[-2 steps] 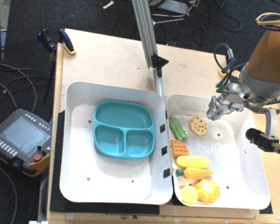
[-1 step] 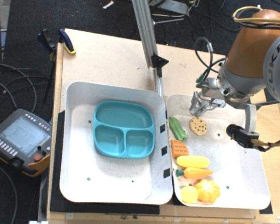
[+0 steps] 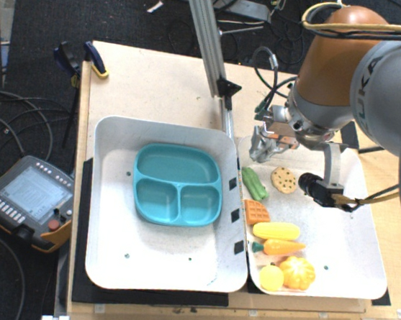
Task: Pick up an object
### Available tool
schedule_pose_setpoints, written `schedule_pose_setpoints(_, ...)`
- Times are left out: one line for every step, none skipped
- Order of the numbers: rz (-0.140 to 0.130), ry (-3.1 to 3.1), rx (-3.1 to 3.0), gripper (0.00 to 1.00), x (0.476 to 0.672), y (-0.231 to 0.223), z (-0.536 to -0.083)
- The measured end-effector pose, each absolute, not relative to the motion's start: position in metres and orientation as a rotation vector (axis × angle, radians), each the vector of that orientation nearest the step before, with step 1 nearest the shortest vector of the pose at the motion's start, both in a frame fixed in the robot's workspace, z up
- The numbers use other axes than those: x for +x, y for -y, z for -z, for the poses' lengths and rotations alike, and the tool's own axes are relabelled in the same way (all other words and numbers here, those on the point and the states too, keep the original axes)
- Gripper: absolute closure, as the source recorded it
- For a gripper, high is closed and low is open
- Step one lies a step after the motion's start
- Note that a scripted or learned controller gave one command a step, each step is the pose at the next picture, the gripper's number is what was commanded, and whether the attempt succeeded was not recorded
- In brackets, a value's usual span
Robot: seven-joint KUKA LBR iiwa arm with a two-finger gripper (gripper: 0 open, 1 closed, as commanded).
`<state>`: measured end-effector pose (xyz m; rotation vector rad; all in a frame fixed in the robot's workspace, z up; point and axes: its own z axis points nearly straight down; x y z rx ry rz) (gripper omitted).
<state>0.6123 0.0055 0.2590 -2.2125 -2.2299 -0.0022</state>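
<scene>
Bench: pale wooden top (image 3: 159, 85) carried two shallow white bins side by side.
Near corner: small yellow-orange plastic toy fruit (image 3: 297, 272) lay in the right bin (image 3: 353, 247), looking light, stiff and slippery.
Middle: orange waffle-textured toy block (image 3: 256, 213) offered flat sides for a grip; round speckled toy cookie (image 3: 283, 180) sat thin and flat.
Left bin (image 3: 108, 202): teal three-compartment plastic tray (image 3: 178, 184).
Far: two-finger metal gripper (image 3: 262, 150) hung above the green toy pod (image 3: 255, 184), holding nothing visible; its opening could not be told.

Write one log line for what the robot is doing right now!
gripper above right bin's far left corner | nothing seen held | nearest: green bean, cookie | teal tray in left bin
</scene>
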Motion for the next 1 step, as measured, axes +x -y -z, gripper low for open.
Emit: schedule_pose_setpoints(0.003,2.231,-2.211,1.00,0.6139,-0.0634,-0.2605)
